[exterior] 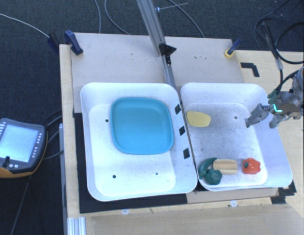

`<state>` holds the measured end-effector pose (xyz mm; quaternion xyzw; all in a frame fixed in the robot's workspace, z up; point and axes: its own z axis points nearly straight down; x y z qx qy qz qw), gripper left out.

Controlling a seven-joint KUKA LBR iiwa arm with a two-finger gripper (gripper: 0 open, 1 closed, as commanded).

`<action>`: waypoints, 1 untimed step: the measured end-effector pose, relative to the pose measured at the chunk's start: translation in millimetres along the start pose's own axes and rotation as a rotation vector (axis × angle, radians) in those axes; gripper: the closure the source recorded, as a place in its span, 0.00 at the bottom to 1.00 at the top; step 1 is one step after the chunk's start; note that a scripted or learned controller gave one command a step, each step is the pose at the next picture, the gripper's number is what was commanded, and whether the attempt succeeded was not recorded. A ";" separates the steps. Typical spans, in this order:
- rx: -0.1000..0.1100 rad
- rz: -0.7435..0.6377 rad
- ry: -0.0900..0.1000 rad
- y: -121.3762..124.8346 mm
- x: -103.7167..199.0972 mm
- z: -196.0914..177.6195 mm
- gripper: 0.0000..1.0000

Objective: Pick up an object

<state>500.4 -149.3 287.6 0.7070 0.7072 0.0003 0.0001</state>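
Observation:
The right bin (269, 146) holds a flat yellow piece (198, 119) near its upper left. Along its front edge lie a green pepper (209, 171), a tan block (225, 166) and a red pepper (250, 166). My gripper (262, 122) hangs over the right side of this bin, above its floor, well apart from every object. Its two fingers are spread open with nothing between them. The red pepper is the closest item, below and slightly left of the gripper.
The left bin (93, 131) carries a blue square plate (142, 125). A metal pole (154, 28) slants down to the gap between the bins. A teach pendant (17, 146) lies on the floor at left, with cables around.

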 end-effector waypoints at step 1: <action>0.000 0.000 0.000 0.0 0.0 0.0 0.00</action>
